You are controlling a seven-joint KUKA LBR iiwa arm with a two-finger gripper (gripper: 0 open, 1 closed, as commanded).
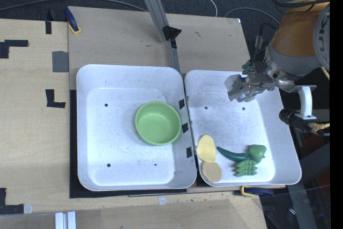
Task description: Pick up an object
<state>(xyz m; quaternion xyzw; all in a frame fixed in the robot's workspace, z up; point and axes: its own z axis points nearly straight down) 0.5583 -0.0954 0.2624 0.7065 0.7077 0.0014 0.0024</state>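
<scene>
And here is the gripper [239,89], hanging over the upper part of the right bin [225,115], up near that bin's far wall, with the grey arm [300,35] and its orange band reaching in from the right edge of the view. Whether it is open or closed cannot be told from here: the end of the tool is a grey blur against the white floor. Nothing shows in its grasp.

Down from the gripper, toward the near edge of the same bin, sits the whole cluster of pieces. A yellow oval piece [207,148] lies below the gripper and a little to its left, close to the divider between the bins. Touching it on the near side is a tan round piece [212,171], tucked into the bin's near-left corner. Just right of the yellow one runs a dark green curved piece [231,154], and its far end meets a brighter green lump [257,152], which lies below the gripper and slightly right. Beneath that, a ribbed green piece [246,169] rests near the front wall. All of them lie well apart from the gripper.

Over to the gripper's left, across the divider, the left bin [96,115] carries a green bowl [157,123], upright, toward its right side.
</scene>
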